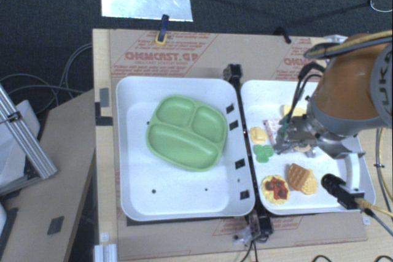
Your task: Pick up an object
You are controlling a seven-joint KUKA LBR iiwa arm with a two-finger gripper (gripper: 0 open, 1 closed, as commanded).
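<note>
Right bin [255, 92] — arm [350, 89] hides its far items; jaws' [284, 143] state unclear.

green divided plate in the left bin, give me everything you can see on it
The green plate is pale green, matte and plastic-looking, a rounded rectangle with three compartments: one long one along the near side and two smaller ones on the far side, split by raised ridges. It holds nothing. It lies flat, right side up, turned at a slant to the walls of the left bin, and sits in the middle to far part of the floor. Only the bin floor touches it; the gripper is over the right bin.
</note>
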